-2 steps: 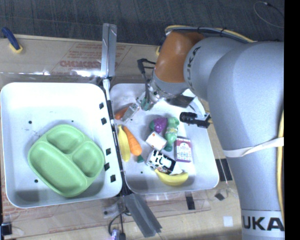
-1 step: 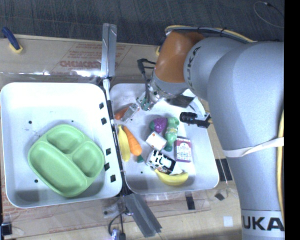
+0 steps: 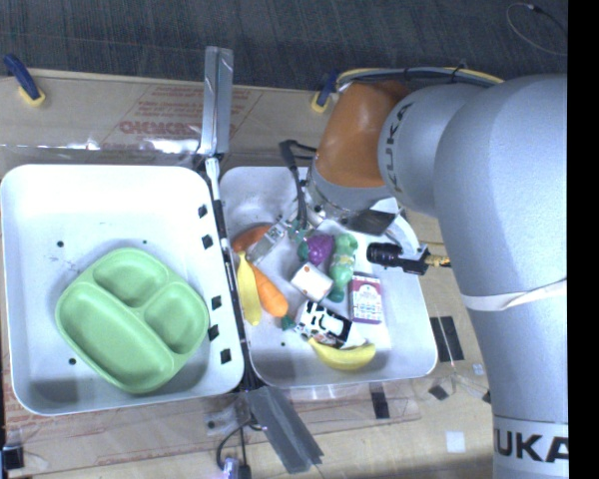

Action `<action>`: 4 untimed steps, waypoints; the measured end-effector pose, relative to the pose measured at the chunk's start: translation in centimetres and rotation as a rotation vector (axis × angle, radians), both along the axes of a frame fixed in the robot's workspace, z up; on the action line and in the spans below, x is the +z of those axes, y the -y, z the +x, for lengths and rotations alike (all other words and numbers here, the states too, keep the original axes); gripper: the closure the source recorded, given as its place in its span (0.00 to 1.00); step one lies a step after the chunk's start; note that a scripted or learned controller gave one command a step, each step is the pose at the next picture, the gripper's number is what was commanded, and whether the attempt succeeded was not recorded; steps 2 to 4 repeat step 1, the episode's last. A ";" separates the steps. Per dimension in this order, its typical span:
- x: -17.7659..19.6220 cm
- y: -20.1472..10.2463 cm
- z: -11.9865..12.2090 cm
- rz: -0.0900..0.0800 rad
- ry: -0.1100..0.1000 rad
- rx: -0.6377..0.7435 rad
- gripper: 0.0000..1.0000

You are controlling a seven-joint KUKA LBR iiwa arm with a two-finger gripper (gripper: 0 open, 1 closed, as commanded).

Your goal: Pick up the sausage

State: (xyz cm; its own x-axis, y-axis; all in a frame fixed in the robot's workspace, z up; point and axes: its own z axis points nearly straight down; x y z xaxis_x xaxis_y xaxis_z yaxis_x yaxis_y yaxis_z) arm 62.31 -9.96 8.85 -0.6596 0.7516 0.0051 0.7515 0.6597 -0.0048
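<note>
Grey arm (image 3: 479, 198) overhangs the right bin (image 3: 411, 352), tool (image 3: 301, 230) lowered among crowded toys with jaw state indeterminate; the presumed sausage (image 3: 250, 238) lies at the bin's upper left, where neighbouring carrot (image 3: 271, 291) risks a mistaken grasp.

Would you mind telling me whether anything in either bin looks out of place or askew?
Nothing looks spilled or damaged. The toy food lies in a jumbled heap in the right bin, banana and carrot overlapping neighbours, while the green tray sits at a slant in the left bin.
</note>
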 end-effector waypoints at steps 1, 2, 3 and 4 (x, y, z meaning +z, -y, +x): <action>0.7 0.0 0.0 -0.001 -0.005 0.005 1.00; 0.7 0.0 0.0 -0.001 -0.005 0.005 1.00; 0.7 0.0 0.0 -0.001 -0.005 0.005 1.00; 0.7 0.0 0.0 -0.001 -0.005 0.005 1.00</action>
